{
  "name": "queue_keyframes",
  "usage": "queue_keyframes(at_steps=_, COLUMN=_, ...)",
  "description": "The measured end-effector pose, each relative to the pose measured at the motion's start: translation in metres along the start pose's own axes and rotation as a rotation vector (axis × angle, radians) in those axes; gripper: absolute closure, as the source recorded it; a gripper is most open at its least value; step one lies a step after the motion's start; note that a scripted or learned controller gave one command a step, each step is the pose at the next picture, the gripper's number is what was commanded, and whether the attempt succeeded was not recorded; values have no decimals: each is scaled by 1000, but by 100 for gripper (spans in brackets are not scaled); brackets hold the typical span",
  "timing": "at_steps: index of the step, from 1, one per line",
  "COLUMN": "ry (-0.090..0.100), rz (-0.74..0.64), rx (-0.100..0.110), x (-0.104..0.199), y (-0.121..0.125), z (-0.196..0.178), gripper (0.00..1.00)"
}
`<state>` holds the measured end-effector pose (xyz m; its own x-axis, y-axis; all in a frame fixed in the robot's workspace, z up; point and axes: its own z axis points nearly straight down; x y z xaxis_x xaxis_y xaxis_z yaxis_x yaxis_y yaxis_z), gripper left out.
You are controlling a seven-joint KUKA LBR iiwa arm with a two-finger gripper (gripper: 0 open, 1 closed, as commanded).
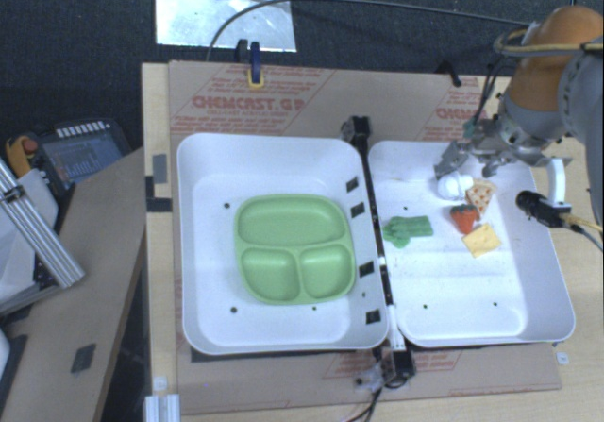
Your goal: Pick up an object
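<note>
arm: grey KUKA arm (547,99) with orange band, enters from the right edge, upper right of frame, wrist bent down toward the right bin
pincer: pincer (469,163) at upper part of the right bin, over its back area; two fingers spread apart, released, nothing seen between them
pincer vs objects: fingertips just above the white object, contact cannot be told
right bin: shallow white bin (453,316), right half of frame, holds all the small objects in its upper half
white object: small rounded white piece (453,186), upper middle of the right bin, just below the pincer
waffle-like piece: tan patterned wedge (480,194), touching or just beside the white object on its right
red object: small red-orange piece (464,218), just below the wedge, near the white object
yellow piece: flat yellow block (482,241), below the red object, just beside it
green object: green toy, shape unclear (407,228), left part of the right bin, near the divider between bins, apart from the cluster
left bin: shallow white bin (212,184), centre-left of frame
green tray: light green three-compartment tray (291,248) lying flat in the middle of the left bin
counter: tan board counter (311,94) with red printed lettering under both bins
clamp: blue and yellow clamp (254,64) at the counter's back edge, upper middle
other: grey device with screen (83,154) at far left
</note>
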<state>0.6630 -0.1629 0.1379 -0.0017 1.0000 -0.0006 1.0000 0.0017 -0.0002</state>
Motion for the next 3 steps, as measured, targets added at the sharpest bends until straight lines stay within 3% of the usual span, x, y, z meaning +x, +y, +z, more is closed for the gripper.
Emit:
queue_keyframes(at_steps=1, ry=-1, rz=-2, rx=-7, x=0, y=2, z=-14, gripper=100)
queue_keyframes(at_steps=3, ry=-1, rz=-4, rx=-8, x=10, y=4, z=-123, gripper=100)
